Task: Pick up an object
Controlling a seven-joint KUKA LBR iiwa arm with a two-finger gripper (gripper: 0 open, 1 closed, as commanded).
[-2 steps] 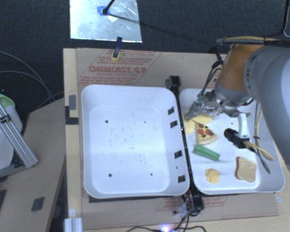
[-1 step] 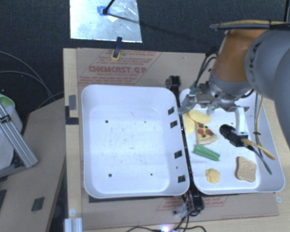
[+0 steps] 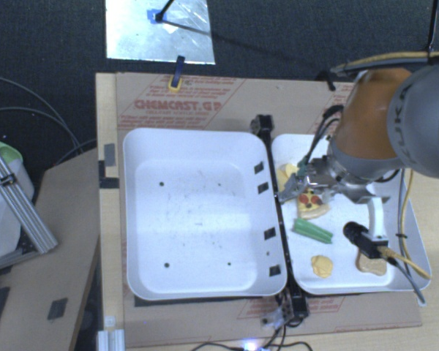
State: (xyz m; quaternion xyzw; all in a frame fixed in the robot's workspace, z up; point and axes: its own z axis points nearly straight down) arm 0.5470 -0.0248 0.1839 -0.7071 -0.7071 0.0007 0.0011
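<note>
Where dark carpet surrounds it, cardboard-topped bench (image 3: 183, 102), two white bins (image 3: 197, 218), metal sheet (image 3: 159, 20), gripper (image 3: 301, 185) state unclear.

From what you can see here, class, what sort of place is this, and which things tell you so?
Most likely a robotics lab set up for grasping trials. An arm reaches over two white bins on a bench, small toy foods such as a green piece lie in the right one, and cables trail across the dark floor.
</note>
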